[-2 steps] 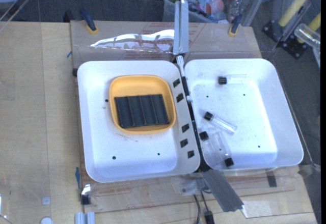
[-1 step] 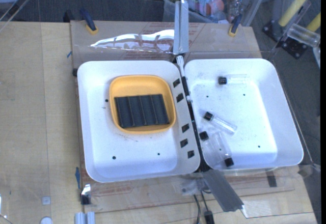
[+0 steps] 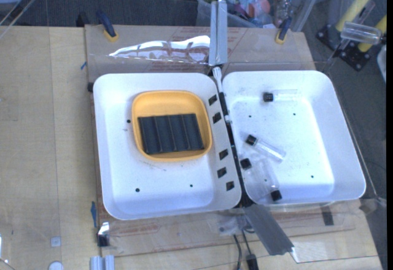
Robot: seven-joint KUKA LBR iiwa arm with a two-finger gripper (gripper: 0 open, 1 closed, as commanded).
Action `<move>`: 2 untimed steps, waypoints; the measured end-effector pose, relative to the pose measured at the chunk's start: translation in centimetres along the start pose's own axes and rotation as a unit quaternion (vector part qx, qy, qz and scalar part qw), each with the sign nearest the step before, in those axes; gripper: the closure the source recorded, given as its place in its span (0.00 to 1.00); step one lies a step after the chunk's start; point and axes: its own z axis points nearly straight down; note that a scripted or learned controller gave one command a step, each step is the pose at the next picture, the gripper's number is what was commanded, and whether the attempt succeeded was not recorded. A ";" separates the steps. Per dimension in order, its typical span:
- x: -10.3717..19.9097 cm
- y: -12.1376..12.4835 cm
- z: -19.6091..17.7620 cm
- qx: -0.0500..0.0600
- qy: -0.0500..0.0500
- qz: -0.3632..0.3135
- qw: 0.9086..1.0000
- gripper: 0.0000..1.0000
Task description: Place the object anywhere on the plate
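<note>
I cannot tell the pincer's state. If the task's thing is the dark ribbed block [image 3: 170,134], it already lies on the yellow plate [image 3: 140,109]. The clear capped vials [image 3: 261,145], at the plate's three o'clock, would likely slip or roll off the crowded plate.

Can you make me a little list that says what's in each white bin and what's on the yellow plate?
left bin: holds a yellow plate
on the plate: a dark ridged rectangular object, lying flat, inside the rim
right bin: holds clear tubes with black caps
tube near the back, lying on its side
tube in the middle, lying at a slant
tubes near the front, hard to count because they are see-through
between the bins: a divider with black tabs
task state: the dark object sits on the plate
</note>
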 end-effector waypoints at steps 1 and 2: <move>0.4 0.8 0.1 0.000 -0.001 -0.171 0.985 1.00; 0.0 1.0 0.0 0.000 -0.001 -0.170 0.985 1.00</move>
